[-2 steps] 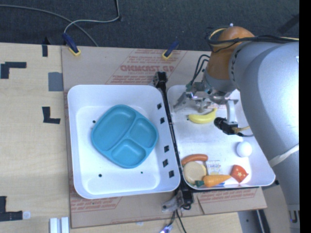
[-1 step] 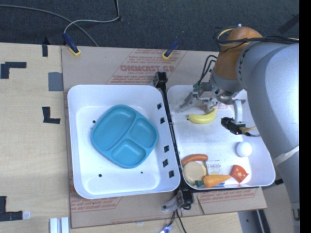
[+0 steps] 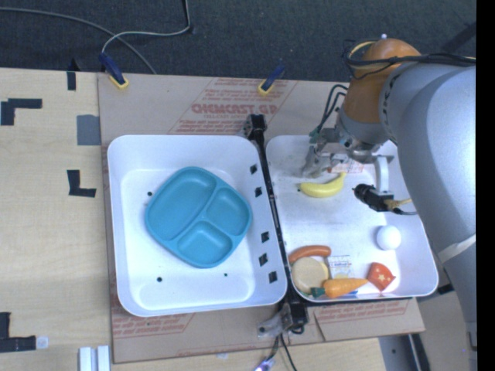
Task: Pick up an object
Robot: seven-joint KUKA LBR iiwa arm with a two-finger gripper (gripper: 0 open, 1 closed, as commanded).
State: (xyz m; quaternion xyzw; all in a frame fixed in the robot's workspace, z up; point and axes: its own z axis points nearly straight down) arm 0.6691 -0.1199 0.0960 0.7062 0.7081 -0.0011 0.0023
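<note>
Toward one o'clock in the right bin (image 3: 418, 273), the gripper (image 3: 323, 163) hangs just above the banana (image 3: 322, 185); whether it grasps anything cannot be told; a blue plate (image 3: 199, 216) fills the left bin (image 3: 128, 207).

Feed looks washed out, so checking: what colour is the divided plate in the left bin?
Blue; the plate shows clearly in the overhead camera view.

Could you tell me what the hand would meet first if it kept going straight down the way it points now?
Most likely the banana, which lies just below the hand in the right bin; depth is hard to judge from this slanted view.
</note>
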